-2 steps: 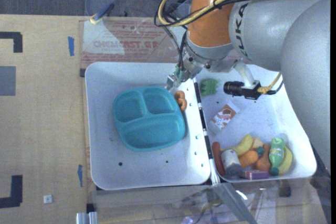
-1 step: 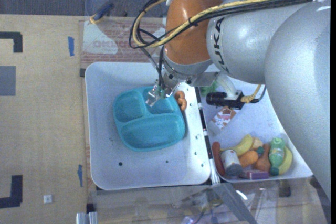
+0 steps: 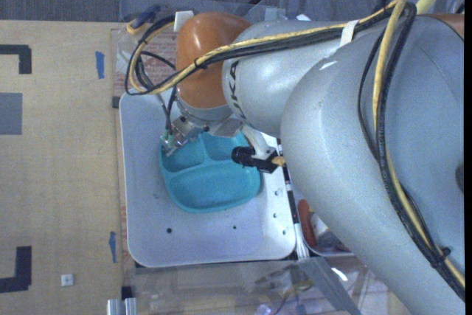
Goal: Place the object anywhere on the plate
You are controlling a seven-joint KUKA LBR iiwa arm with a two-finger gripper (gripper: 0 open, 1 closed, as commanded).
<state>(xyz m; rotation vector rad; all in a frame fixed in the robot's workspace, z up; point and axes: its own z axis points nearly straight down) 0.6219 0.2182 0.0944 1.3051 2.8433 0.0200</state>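
Arm (image 3: 346,107) is bulky and grey. It comes in from the right and covers most of the right bin, plus the upper right part of the plate. Its orange band (image 3: 206,48) sits directly above the pincer (image 3: 172,139) and hides most of it, so whether the pincer is released, clenched or grasping anything cannot be told. Yellow and black cables (image 3: 144,59) loop up and left of the pincer. A black plug (image 3: 247,156) on the arm sticks out over the plate, right of the pincer.

Plate (image 3: 210,188) is teal-blue plastic with rounded corners and raised ridges dividing it into compartments. It lies just below and right of the pincer, whose tip is at its upper left rim. It rests in the left white bin (image 3: 147,225), which extends left of and below the pincer. No object can be made out on the visible part of the plate.

A red item (image 3: 305,223), mostly hidden under the arm, lies well right of and below the pincer, past the bin's right wall. A brown board (image 3: 59,158) with blue tape marks (image 3: 99,64) lies far left.
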